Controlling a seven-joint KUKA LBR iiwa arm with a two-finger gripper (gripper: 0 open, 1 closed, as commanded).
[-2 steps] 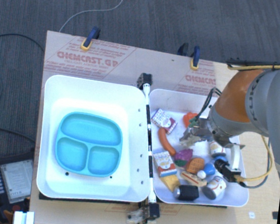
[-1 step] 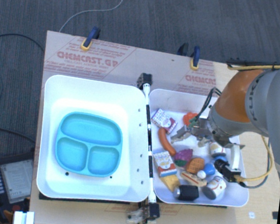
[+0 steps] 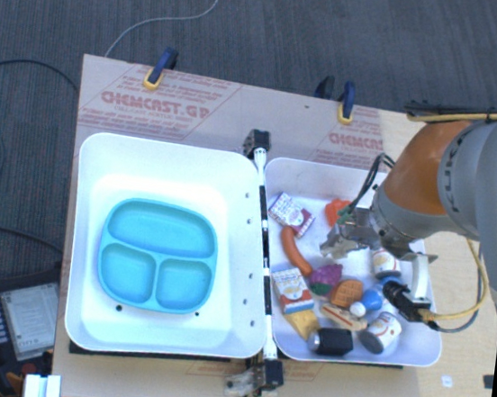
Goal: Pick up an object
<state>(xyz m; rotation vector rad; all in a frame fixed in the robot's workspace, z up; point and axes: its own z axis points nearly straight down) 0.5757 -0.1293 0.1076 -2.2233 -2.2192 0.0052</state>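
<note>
**Over the right bin: gripper low among the toys, no pick confirmed**

Over the right shallow white plastic bin (image 3: 429, 351), the grey arm with the orange band (image 3: 433, 176) has its two-finger gripper (image 3: 345, 239) down among the contents, near the bin's centre. Whether that tool is spread or closed cannot be told from this slanted overhead view, and no item is seen held by it. Judgement: the task is at the reach or grasp stage; the lift is not yet done.

Contents of the right bin, as far as they can be made out:
- an orange-red sausage-shaped toy (image 3: 296, 247), just left of the gripper;
- a small red-and-white printed carton (image 3: 289, 212) at the far left;
- a purple lumpy toy (image 3: 327, 274), just near of the gripper;
- a brown bun-like toy (image 3: 347, 293), beside the purple one;
- a black cylinder (image 3: 333, 342) at the near edge;
- a small red piece (image 3: 336, 211) at the far side, beside the gripper.

Other small items crowd the near right corner; they are too small to name. The likeliest target is the sausage or the purple toy, both lying closest to the gripper.

The left shallow white plastic bin (image 3: 99, 164) holds a light-blue three-compartment plastic tray (image 3: 158, 255), lying flat.
</note>
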